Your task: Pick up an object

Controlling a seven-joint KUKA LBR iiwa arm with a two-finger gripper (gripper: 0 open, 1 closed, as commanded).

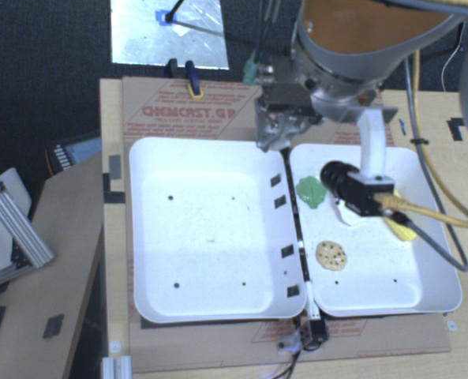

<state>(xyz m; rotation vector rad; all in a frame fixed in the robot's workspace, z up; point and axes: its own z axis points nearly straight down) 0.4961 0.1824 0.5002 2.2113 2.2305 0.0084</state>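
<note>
**binwatcher:** Where's the gripper [271,142] sitting in this one? Does it have anything?

**kuka_nerd:** It's up at the far end of the bench, hanging right over the seam where the left shallow white plastic bin [151,212] meets the right shallow white plastic bin [431,290]. Released or clenched, I honestly cannot tell. From this angle the business end is just a dark blur against the rim.

**binwatcher:** And the stuff to pick?

**kuka_nerd:** All on the floor of the right bin. A crinkly green leaf-shaped piece [311,193] lies just beside the divider, nearest the gripper but apart from it. It's probably a toy lettuce leaf, though it's too soft to be sure. A round tan cookie with dark chips [331,255] lies flat nearer the front edge, below the green one in the view. A small yellow piece [403,230] lies further right, partly hidden by the arm's cable. Both bins rest on a brown cardboard sheet with red print [190,110], and a shiny foil sheet [170,22] lies beyond that at the back.
</note>
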